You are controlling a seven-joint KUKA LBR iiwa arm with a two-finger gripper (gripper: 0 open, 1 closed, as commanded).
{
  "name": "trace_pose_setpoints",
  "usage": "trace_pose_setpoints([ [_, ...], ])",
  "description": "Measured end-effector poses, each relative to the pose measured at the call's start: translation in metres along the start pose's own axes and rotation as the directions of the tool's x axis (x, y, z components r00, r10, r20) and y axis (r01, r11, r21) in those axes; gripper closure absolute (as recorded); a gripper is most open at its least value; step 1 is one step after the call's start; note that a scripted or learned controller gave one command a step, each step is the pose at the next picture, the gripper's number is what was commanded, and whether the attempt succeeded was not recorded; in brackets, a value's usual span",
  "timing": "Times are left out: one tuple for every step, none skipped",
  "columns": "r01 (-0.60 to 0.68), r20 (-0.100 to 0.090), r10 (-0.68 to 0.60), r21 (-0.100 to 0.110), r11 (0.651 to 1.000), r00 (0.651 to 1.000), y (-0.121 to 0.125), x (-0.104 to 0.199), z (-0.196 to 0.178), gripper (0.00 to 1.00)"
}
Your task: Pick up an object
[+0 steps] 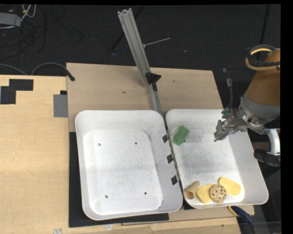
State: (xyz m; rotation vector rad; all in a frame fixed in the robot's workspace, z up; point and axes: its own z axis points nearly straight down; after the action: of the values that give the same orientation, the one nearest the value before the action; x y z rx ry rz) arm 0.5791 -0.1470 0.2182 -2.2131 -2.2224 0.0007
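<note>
Over the right bin [256, 183], claw [220, 133] hovers (gripping nothing).

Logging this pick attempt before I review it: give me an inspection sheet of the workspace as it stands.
Surface: wooden bench bearing left bin and right bin.
Job's things: green block at right bin's upper left; tan piece, holed yellow disc, yellow piece along its near edge.
Clutter: nothing seen.
Grippers: gripper above right bin, apart from every object.
Cables: loose cables on the floor.
Surroundings: slanted metal rail.
</note>
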Motion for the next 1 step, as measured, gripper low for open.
trace_pose_setpoints([
  [0.001,0.0,-0.001,0.001,1.0,1.0,-0.0069,0.0606,0.0057,1.0],
])
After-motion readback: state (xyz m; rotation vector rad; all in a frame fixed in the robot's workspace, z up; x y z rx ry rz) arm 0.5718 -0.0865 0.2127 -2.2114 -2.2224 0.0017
